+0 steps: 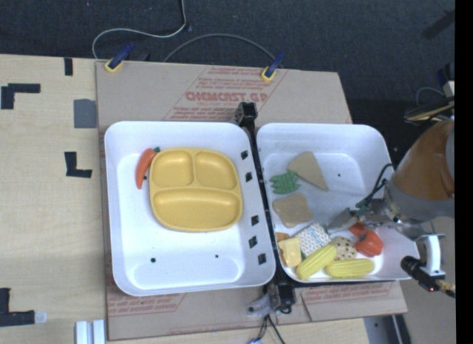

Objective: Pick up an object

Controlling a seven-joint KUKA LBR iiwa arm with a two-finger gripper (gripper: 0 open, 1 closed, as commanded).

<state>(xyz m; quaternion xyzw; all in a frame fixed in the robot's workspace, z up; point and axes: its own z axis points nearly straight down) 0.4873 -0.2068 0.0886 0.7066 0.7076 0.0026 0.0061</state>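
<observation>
- Cardboard sheet [222,95] covers the bench, dark carpet beyond it, and a thin cable [177,9] trails across that floor.
- Two white bins sit side by side: left bin [122,209] and right bin [355,139], meeting at a black divider in the middle.
- Over in the left bin, a yellow divided plate [196,189] lies flat, and a toy carrot [144,166] rests just beside its left rim.
- Right bin is busy! A tan wedge [309,170] near the top, a green leafy piece [284,182] to its left, a tan bread slice [293,208] below them.
- Down at the near edge: two yellow corn cobs [332,262] lying side by side, a checkered cracker [314,237] just above them, and an orange cheese cube [290,251] to the left.
- And the arm [425,176] comes in from the right, low over the right bin.
- Gripper [356,217] sits down among the food, right by a red-orange toy tomato [369,243].
- How the claw stands, wide or narrow, I cannot tell from up here; nothing is plainly seen between its tips.
</observation>
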